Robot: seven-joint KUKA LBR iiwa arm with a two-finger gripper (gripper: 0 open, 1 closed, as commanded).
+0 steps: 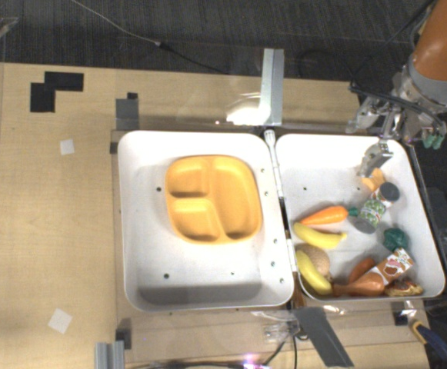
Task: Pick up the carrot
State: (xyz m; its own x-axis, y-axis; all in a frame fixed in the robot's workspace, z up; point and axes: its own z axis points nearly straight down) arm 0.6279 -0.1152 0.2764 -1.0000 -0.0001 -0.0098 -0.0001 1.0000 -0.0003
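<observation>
The carrot [325,215] is orange with a small green top. It lies on its side in the middle of the right bin [315,160], pointing left, just above a banana [320,237]. My gripper [377,157] hangs over the bin's far right corner, up and to the right of the carrot and well apart from it. The view shows nothing held in it. The arm's orange band [443,29] is at the top right.
A small can [371,212] stands right beside the carrot's green end, and a small orange piece [372,181] lies under the gripper. A second banana [312,272], a dark green item [395,238] and several other toy foods crowd the bin's near right. The left bin [138,206] holds a yellow divided plate [210,198].
</observation>
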